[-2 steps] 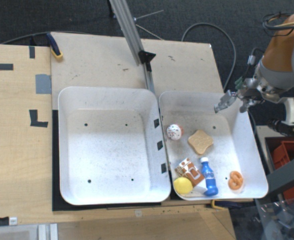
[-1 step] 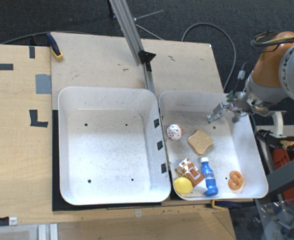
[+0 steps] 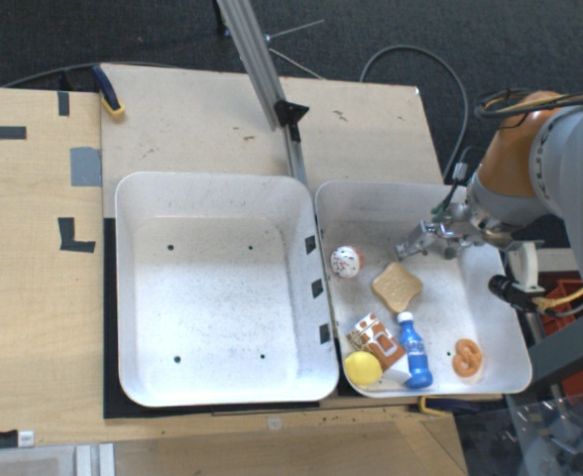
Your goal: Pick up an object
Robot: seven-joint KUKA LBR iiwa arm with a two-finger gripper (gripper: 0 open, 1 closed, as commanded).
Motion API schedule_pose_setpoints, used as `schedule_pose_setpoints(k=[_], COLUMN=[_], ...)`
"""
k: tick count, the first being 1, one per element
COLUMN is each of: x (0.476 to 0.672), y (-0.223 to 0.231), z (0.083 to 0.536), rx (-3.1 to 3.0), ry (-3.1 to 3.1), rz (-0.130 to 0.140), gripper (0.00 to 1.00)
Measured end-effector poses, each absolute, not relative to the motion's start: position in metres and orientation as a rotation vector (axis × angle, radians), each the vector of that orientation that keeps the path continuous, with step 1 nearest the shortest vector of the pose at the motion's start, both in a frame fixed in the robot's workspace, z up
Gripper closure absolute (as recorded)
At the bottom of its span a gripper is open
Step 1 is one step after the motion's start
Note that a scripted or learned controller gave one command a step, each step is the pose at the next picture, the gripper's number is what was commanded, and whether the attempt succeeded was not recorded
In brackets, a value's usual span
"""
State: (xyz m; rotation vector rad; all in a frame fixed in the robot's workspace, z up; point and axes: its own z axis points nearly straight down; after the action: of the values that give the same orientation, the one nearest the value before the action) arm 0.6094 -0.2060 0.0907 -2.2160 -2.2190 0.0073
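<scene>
Fingers (image 3: pixel 408 247) of mine pointed toward the left of the frame, low over the right bin (image 3: pixel 371 198) in its upper middle; whether they stood open or closed I could not tell at this size, and nothing showed between them. My gripper (image 3: pixel 410 247) sat at the end of the grey wrist, with the orange band (image 3: pixel 510 157) above it at the right edge of the frame.

Slice of bread (image 3: pixel 398 287) lay just below and slightly left of my fingertips, near but apart from them. White ball with red marks (image 3: pixel 345 261) rested further left, close to the bin's left wall. Toward the lower part of the bin I noted a cluster: a brown and white carton (image 3: pixel 375 338), a yellow lemon-like fruit (image 3: pixel 363 368) touching it at the lower left, and a blue bottle with a white cap (image 3: pixel 413 351) lying just beside the carton on the right. An orange pretzel-shaped item (image 3: pixel 467 358) lay apart at the lower right corner.

Left bin (image 3: pixel 133 266) occupied the centre of the frame, side by side with the right bin. A metal pole (image 3: pixel 257 53) ran from the top of the frame down to the junction of the two bins. A black cable (image 3: pixel 410 62) looped across the bench at the upper right.
</scene>
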Motion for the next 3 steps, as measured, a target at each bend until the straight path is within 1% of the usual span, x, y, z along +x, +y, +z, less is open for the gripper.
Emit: schedule_pose_setpoints(k=[1,2,3], x=[0.611,0.612,0.607], y=[-0.206,-0.195,-0.189], z=[0.105,0.154,0.214], rx=[-2.217,-2.221,-2.222], ry=[-2.224,-2.227,-2.227], rz=[0.003,-0.003,-0.004], gripper=[1.0,1.0,1.0])
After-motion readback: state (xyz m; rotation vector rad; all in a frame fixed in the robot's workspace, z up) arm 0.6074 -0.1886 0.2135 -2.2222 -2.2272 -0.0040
